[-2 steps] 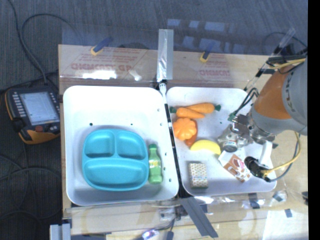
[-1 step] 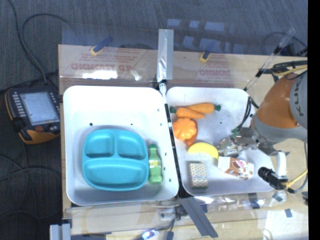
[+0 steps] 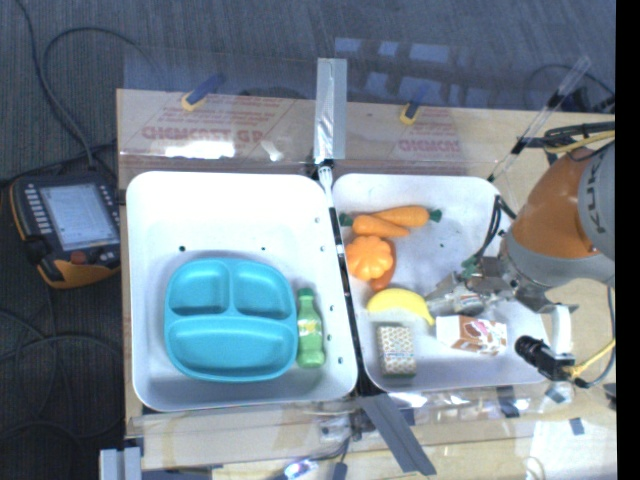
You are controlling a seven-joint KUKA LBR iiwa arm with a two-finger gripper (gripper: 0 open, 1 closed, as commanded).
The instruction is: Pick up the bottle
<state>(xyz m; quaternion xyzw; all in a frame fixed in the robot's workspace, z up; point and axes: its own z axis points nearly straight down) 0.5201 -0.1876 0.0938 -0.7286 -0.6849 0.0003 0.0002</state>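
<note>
The bottle (image 3: 309,330) is small and green with a paler label. It lies in the left bin (image 3: 200,193), squeezed between the blue divided plate (image 3: 232,318) and the bin's right wall. My gripper (image 3: 452,291) hangs low over the right bin (image 3: 440,186), its metal tip pointing left toward the banana (image 3: 400,304). It sits well to the right of the bottle, across the wall between the two bins. Nothing shows between its tips.
The right bin holds two carrots (image 3: 392,220), an orange pumpkin-like toy (image 3: 369,257), a patterned box (image 3: 397,348) and a white and red carton (image 3: 472,334) just below the gripper. A teach pendant (image 3: 65,223) lies off the bench at the left.
</note>
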